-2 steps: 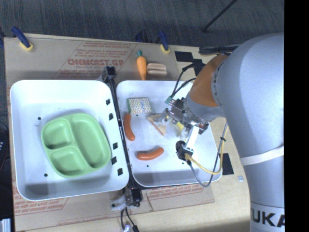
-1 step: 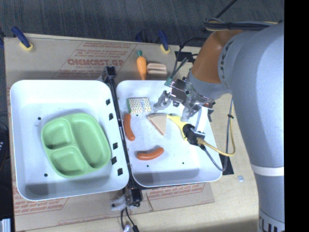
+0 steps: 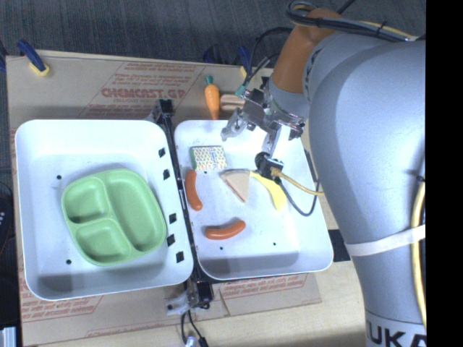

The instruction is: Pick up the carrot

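Note:
The carrot (image 3: 211, 100), orange with a green top, lies on the cardboard just behind the right bin's (image 3: 307, 248) back rim, outside the bin. My gripper (image 3: 249, 144) hangs over the back of the right bin, to the right of the carrot and in front of it. Its two fingers stand apart with nothing between them. One fingertip (image 3: 232, 129) is near the bin's back wall. The other fingertip sits close above a tan wedge (image 3: 238, 185).
The right bin holds a speckled square block (image 3: 208, 157), two sausages (image 3: 192, 190) (image 3: 224, 229), the tan wedge and a banana (image 3: 272, 189). A green divided plate (image 3: 112, 214) lies in the left bin (image 3: 32, 194). A yellow cable (image 3: 304, 188) trails across the right bin's edge.

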`<action>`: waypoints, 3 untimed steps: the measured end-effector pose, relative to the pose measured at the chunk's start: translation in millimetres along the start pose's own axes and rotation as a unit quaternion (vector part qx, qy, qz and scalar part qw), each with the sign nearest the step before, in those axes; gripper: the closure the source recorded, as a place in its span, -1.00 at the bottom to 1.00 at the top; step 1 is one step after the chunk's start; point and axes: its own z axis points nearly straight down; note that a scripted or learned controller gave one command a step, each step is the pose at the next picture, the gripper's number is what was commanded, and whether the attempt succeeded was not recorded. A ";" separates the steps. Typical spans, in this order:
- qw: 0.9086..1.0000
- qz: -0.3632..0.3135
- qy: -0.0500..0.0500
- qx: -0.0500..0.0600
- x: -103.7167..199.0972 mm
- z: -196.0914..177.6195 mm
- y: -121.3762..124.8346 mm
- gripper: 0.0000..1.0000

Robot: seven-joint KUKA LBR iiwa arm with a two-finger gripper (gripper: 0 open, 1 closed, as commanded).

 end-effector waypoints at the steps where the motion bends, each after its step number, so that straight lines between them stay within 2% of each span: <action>1: 1.000 -0.005 0.000 0.002 1.4 -10.1 -0.5 1.00; 2: 0.983 0.186 0.000 0.002 27.2 -15.5 -39.1 1.00; 3: 0.996 0.091 0.000 0.001 70.8 -31.3 -109.9 1.00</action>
